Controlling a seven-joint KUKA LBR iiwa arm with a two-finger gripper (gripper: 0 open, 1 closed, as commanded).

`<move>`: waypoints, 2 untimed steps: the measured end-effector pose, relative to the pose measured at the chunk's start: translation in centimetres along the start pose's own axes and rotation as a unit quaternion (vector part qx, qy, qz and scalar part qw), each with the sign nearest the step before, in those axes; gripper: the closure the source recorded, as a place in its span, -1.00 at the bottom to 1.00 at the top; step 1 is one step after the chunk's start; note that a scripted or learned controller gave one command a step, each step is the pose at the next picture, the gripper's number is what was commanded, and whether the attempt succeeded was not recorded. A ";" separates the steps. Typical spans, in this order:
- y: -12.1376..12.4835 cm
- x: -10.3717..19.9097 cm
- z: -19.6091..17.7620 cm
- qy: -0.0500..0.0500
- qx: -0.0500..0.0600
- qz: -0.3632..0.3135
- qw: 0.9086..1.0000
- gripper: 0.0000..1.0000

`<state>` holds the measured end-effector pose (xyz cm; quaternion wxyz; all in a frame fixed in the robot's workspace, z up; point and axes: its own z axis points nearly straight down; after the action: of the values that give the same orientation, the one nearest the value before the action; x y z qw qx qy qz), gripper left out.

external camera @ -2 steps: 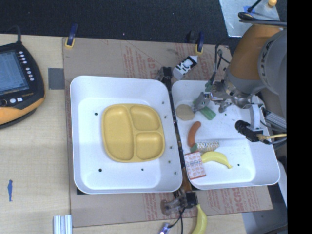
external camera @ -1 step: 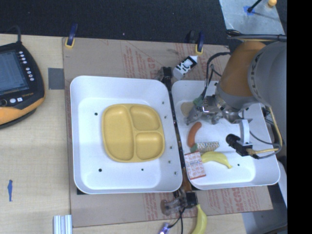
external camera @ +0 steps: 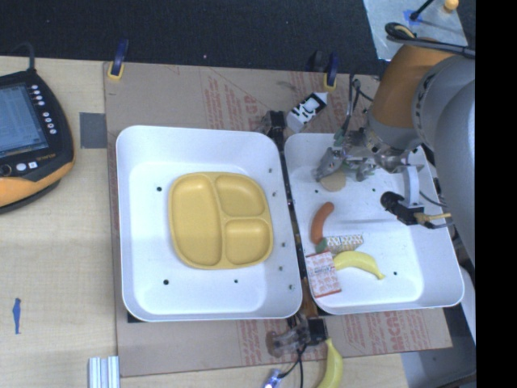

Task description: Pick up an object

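While the pincer [external camera: 333, 166] hovers, its state unclear, a pale, perhaps rounded object [external camera: 333, 182] lies just beneath.

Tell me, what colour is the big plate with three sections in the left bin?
The divided plate is yellow, seen clearly in the camera view.

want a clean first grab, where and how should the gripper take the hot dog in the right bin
Grip the hot dog at its middle, coming straight down, fingers closing across its narrow width. It lies flat and slightly curved, running up-down in the view, with bare floor on both long sides; its lower end nears the packet, so likely avoid that end.
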<state>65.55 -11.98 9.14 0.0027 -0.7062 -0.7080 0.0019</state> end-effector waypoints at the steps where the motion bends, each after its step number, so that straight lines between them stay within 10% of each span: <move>1: 0.1 -2.1 -0.1 0.000 -0.002 0.000 1.000 -1.00; 2: 0.0 -5.4 -12.2 -0.001 -0.003 0.000 1.000 -1.00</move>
<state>65.67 -17.36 21.37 0.0000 -0.7061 -0.7082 0.0004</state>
